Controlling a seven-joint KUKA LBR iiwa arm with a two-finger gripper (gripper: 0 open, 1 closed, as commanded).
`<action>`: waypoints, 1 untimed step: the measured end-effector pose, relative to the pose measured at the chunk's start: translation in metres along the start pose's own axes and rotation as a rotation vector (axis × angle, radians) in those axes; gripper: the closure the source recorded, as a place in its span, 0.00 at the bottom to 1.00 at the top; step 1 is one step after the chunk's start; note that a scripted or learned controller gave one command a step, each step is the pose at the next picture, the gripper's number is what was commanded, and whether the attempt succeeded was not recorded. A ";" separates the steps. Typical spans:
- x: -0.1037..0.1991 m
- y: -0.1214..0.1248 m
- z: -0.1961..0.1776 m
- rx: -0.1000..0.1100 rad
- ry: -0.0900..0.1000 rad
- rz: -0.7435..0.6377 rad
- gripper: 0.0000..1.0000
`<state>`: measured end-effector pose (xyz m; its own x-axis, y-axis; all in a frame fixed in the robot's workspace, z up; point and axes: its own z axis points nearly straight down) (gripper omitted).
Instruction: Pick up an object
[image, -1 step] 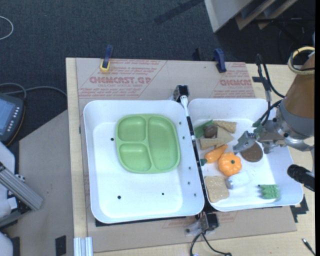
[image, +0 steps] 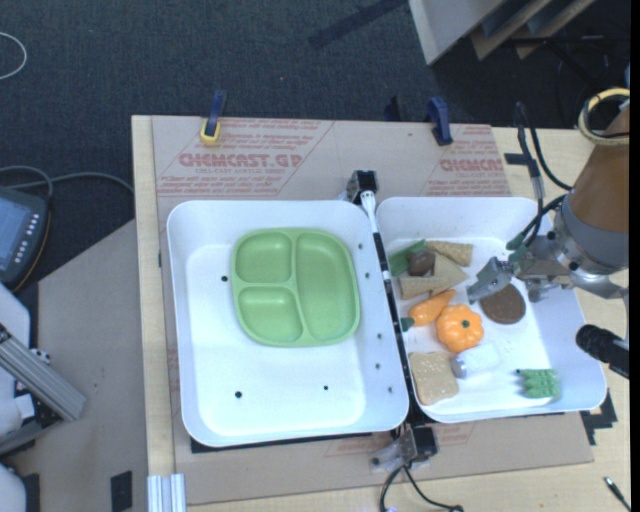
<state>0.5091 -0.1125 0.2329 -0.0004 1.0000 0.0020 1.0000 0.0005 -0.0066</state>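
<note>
- Camera view: my gripper (image: 497, 280) hangs over the right bin (image: 560, 395), reaching in from the right edge, low among the food toys. Whether I am open or closed on anything I cannot tell; the wrist body hides that part of me.
- Same view, the nearest candidate: a round brown disc (image: 505, 305) lies just beside and a little below my tip, toward the near side of the bin. It is round, so no long axis to line up with.
- Same view, the next candidate: the orange pumpkin (image: 460, 328) sits near, down and to the left of me, touching the disc's left side as far as I can judge.
- Same view, further off: a tan bread slice (image: 433, 377) near the front left corner, a green block (image: 538, 383) at the front right.
- Same view, other side: the left bin (image: 200, 400) holds a green divided plate (image: 297, 286), well apart from me.
- My judgement: the disc is the closest pick, a short drop toward the bin's near side.
</note>
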 end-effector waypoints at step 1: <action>0.002 0.001 0.045 0.005 0.001 0.001 0.00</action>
<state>0.5100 -0.1105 0.1874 0.0004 1.0000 0.0033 0.9999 -0.0003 -0.0116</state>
